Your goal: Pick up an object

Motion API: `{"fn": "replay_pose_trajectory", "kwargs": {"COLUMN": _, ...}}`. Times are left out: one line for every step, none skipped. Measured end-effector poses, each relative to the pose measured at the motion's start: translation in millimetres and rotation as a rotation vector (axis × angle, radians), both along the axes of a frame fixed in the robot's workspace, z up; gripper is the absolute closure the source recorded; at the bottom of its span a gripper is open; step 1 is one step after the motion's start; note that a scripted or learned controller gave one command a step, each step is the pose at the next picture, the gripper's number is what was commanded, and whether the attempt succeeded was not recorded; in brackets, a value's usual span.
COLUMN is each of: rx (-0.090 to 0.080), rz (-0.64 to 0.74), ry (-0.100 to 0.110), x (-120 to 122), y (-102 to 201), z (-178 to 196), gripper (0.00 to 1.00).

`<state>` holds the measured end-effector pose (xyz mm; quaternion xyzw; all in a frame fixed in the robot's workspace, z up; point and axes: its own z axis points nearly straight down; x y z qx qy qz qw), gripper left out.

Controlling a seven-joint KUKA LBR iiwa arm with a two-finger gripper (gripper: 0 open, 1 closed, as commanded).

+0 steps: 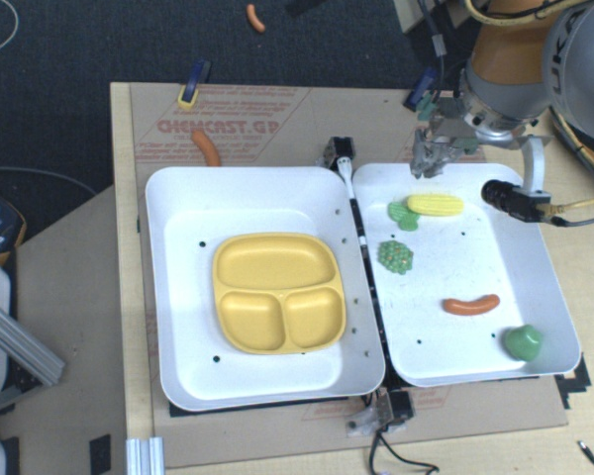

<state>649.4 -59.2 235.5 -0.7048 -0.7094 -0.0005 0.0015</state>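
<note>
The pincer [431, 162] hovered at twelve o'clock over the right bin [535, 265]; whether apart or together, I couldn't tell. Approach step, I'd say: next it needed lowering onto the corn [435, 204].

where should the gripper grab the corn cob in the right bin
Grip the corn cob across its narrow middle, coming straight down from above. It lies flat, long axis left to right, so the fingers would close front to back. A green piece touches its left end; the middle looks freer. The gripper is just behind it.
</note>
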Motion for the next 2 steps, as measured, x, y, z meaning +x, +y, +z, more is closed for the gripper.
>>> {"fn": "replay_pose_trajectory", "kwargs": {"rx": -0.001, "rz": -0.001, "ry": 0.001, "x": -7.6, "y": 46.0, "z": 0.5, "gripper": 1.0}}
{"fn": "replay_pose_trajectory", "kwargs": {"rx": -0.002, "rz": -0.002, "ry": 0.001, "x": 0.3, "y": 91.0, "z": -16.0, "gripper": 1.0}}
